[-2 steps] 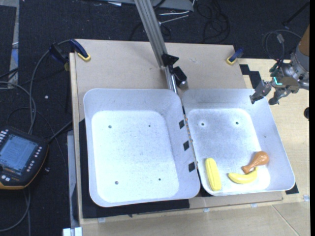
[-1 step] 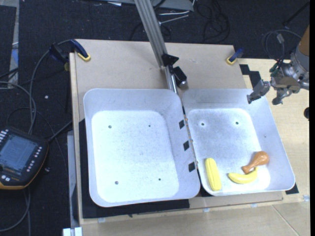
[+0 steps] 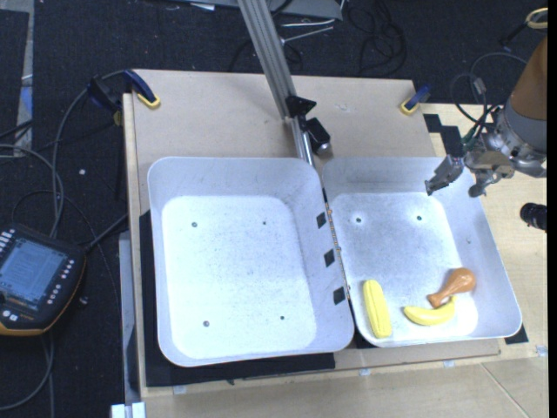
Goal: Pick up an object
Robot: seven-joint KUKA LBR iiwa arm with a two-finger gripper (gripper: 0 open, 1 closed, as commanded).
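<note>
Bench front: I saw a pale wooden bench top (image 3: 226,111) with a dark mat showing under the near edges of the bins.
Corn cob: a short yellow cob (image 3: 377,308), ribbed and blunt at both ends, lay at the near edge of the right bin floor, pointing roughly away from me.
Banana: a smooth yellow curved banana (image 3: 429,315) lay just right of the cob, close to the bin's near rim.
Drumstick: a glossy orange-brown drumstick (image 3: 452,286), bulbous at one end and narrow at the other, lay just behind the banana, its thin end close to or touching it.
Right bin: a shallow white tray (image 3: 392,233) with rounded corners and a speckled floor.
Left bin: a matching white tray (image 3: 231,259), the same speckled finish, its right rim meeting the other bin.
Gripper: I read the gripper (image 3: 454,179) as spread apart, two dark fingers with nothing between them, over the far right corner of the right bin, well apart from all three objects.
Far side: a slanted aluminium rail (image 3: 270,50) rose from the bench's back edge, cables beyond it.
</note>
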